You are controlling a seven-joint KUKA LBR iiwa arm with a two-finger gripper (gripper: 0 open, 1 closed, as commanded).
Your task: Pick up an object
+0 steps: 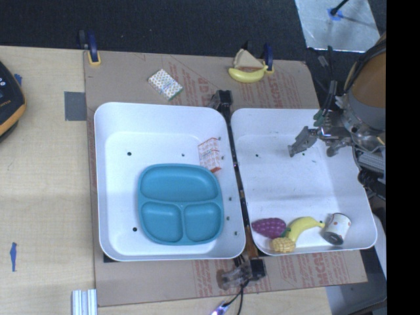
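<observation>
Broadly, the desk [46, 195] carries a brown board on which two shallow white bins sit side by side, and the arm [367, 84] reaches in from the right over the far part of the right bin [295, 195]. The left bin [108, 176] holds a blue divided tray [180, 202] and, just beyond it near the inner wall, a small red-and-white packet [210, 153]. Along the near edge of the right bin lie the likely candidates for picking: a yellow banana [303, 227], a purple toy fruit [268, 227] just beside it, a small yellow corn piece [283, 245] touching or nearly touching both, and a white cylinder with a dark end [336, 228] a little to the right. The tool [315, 141] hangs over bare bin floor, well apart from that cluster, with its two dark fingers spread apart and nothing between them. As a judgement, the task is barely begun: no object is grasped or lifted, and the approach, closing and raising all remain to be done.
</observation>
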